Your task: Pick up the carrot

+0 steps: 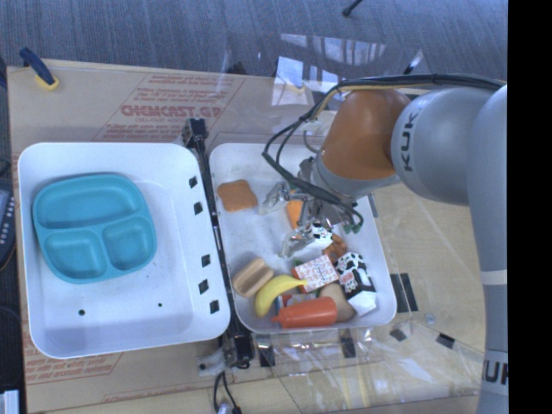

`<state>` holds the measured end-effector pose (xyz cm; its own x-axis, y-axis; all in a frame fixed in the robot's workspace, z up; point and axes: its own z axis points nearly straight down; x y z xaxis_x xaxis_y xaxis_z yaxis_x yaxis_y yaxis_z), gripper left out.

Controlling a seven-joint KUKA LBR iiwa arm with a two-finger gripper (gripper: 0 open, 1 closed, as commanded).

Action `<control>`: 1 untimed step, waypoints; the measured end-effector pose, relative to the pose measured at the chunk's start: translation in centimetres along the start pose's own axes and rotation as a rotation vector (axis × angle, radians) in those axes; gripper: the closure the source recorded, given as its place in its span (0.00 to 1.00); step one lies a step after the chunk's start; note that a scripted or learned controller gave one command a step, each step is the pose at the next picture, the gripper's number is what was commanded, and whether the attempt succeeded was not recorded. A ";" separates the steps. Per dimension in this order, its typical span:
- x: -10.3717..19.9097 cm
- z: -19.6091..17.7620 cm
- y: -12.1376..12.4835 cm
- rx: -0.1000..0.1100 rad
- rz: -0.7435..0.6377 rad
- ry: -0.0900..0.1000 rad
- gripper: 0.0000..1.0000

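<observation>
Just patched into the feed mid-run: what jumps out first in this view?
The grey arm with its orange band dominates, reaching in from the right, its gripper low over the right bin beside a small orange piece, probably the carrot. Toy food crowds that bin's near end, a yellow banana among it. In the left bin lies a blue divided plate.

Grey ribbed carpet [172,15] is covering the floor at the far side. A brown cardboard sheet [164,102] with red print is lying over the bench, showing far and left. A blue clamp [38,69] with a yellow tip is sitting at its far left corner. Bright light is glaring off clear film [336,54] at the far right.
</observation>
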<state>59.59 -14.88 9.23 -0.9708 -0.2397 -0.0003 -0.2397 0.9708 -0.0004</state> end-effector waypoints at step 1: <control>-0.3 -1.2 0.1 0.002 -0.006 -0.005 1.00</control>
<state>59.84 -14.69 10.39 -0.9694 -0.2453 -0.0052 -0.2453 0.9695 -0.0021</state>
